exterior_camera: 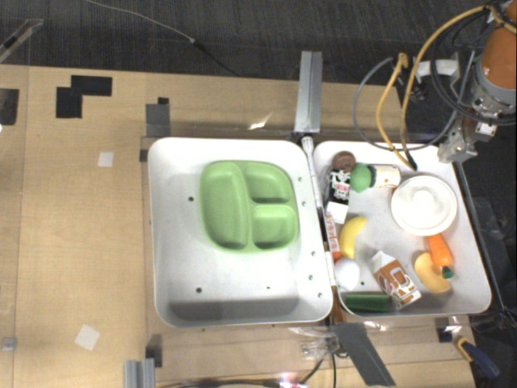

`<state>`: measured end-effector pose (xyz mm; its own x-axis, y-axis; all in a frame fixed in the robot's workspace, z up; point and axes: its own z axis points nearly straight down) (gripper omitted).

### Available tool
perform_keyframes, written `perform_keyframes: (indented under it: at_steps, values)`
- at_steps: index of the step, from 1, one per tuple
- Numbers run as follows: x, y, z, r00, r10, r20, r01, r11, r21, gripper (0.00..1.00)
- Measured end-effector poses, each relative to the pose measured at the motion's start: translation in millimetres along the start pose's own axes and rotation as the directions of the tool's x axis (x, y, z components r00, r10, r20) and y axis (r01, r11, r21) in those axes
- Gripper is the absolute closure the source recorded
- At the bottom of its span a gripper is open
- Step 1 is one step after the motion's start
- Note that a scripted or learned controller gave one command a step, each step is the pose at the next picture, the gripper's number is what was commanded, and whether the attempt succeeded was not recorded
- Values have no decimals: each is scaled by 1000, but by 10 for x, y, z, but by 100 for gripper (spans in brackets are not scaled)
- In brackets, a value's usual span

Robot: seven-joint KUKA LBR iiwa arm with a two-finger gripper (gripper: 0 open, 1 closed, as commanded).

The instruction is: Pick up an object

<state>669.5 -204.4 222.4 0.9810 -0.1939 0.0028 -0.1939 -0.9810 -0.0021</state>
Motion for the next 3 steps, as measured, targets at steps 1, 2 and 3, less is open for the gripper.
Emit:
perform_keyframes:
  at_steps: [1, 2, 3]
  values:
    - [2, -6, -93, 1000, -1, 0, 1, 1000, -2, 100]
    - [1, -8, -129, 1000, -1, 1, 1, 1000, -1, 100]
    - [11, -30, -243, 1000, -3, -1, 3, 1000, -1, 100]
